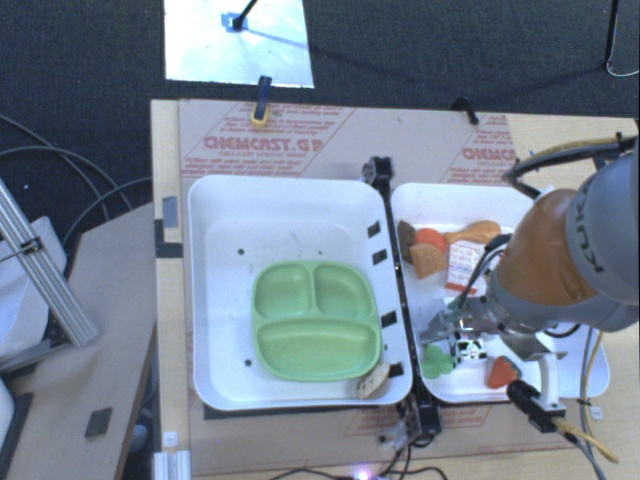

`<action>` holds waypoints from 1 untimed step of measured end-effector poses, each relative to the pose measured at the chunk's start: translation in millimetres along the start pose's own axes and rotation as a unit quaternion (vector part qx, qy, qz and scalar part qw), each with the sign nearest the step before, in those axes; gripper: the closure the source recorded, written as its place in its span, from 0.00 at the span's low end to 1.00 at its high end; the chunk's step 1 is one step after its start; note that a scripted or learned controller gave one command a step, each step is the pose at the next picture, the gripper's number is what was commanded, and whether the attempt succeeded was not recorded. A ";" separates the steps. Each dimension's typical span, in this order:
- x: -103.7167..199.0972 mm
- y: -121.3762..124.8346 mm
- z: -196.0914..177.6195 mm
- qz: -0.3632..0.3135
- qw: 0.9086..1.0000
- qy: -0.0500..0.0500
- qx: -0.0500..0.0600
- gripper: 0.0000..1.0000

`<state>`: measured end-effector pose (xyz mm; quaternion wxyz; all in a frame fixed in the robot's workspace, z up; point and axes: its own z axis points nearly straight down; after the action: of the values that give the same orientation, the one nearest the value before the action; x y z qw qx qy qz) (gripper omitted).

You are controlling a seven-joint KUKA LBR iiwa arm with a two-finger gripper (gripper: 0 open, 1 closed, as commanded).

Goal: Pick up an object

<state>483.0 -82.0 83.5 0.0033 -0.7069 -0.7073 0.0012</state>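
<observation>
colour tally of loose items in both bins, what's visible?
Green: 2, divided plate, small item
Orange/red: 3, item, long piece, item
Tan/brown: 2, wedge, piece by plate
White/red packet: 1
Black-and-white item: 1
Total: 9. The arm hides part of the right bin.

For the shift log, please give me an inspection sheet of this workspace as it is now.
Surface: two white bins, left bin, right bin, on a cardboard-covered bench.
Job's things: right bin holds toy food, a green piece, a red piece, an orange piece.
Clutter: green divided plate in the left bin.
Grippers: gripper low over the right bin; fingers unclear.
Cables: black cables on the floor.
Surroundings: dark carpet.
</observation>
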 end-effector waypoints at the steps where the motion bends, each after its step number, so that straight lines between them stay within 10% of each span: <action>1: -18.4 67.3 -2.1 -0.002 1.000 -0.003 -0.007 0.00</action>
<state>550.2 -100.4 85.1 -0.0035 -0.7055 -0.7087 -0.0019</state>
